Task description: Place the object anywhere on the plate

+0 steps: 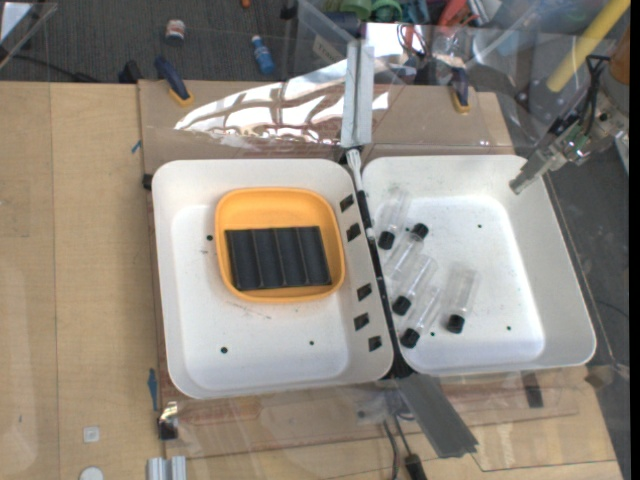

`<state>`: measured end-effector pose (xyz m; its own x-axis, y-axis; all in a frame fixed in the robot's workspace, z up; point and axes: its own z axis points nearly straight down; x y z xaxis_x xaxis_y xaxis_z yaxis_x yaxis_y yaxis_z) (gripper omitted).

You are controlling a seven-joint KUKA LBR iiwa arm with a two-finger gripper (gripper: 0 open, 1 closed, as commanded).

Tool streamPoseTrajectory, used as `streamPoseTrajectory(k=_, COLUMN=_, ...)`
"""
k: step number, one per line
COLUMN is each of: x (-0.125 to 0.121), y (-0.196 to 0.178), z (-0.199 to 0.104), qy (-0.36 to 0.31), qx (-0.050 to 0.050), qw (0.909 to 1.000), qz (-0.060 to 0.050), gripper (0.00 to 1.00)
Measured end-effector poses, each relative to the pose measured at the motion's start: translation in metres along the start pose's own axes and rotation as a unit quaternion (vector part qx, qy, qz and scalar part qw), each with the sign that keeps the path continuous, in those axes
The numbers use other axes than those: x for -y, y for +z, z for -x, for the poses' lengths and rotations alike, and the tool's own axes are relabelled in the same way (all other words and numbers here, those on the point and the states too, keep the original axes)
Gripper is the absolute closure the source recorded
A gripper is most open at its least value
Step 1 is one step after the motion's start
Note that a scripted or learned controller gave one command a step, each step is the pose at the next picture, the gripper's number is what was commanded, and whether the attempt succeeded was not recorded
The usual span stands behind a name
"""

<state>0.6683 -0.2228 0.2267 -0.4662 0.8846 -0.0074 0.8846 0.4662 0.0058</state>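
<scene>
Gripper (pixel 527 178) hovers over right bin's (pixel 560 298) far corner, grip state unreadable; step looks like approach, next descending onto a vial (pixel 458 298) for the plate (pixel 232 213)

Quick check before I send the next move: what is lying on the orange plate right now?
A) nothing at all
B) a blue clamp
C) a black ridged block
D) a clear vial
C: a black ridged block lies on the orange plate in the left bin; the clear vials lie in the right bin.

No text, label, brand, number or sign can be read anywhere, from upper left to lower right.
</scene>
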Motion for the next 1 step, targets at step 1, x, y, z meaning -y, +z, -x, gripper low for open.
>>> streamPoseTrajectory(k=1, x=-0.0019, y=-0.0127, z=0.0005, qy=-0.001, qx=0.004, qw=1.0000, qz=0.003, gripper=1.00)
